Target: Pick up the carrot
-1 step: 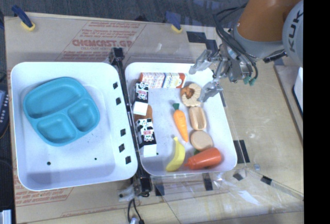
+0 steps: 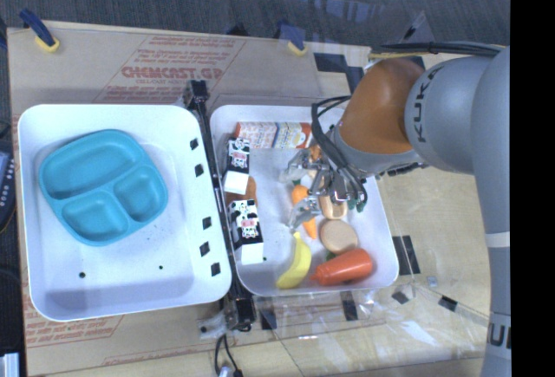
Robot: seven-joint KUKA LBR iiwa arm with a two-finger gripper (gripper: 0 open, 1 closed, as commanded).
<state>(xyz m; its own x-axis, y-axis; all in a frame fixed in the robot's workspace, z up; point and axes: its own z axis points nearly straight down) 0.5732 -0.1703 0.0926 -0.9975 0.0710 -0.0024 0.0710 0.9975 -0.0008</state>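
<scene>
Carrot (image 2: 342, 267) beside banana (image 2: 297, 264)

One fixed camera looks down at a slant from above the surface (image 2: 130, 63), framing both bins; the arm (image 2: 451, 115) enters from the right.

You have a bench (image 2: 130, 63) topped with brown cardboard printed in red lettering, and two shallow white bins sit directly on it. Take the left bin (image 2: 52, 289) as your landmark: the right bin (image 2: 381, 232) lies just beside it on its right, their near walls almost touching. Beyond the left bin's far-left corner, a blue-and-yellow clamp (image 2: 39, 30) grips the cardboard's edge.
</scene>
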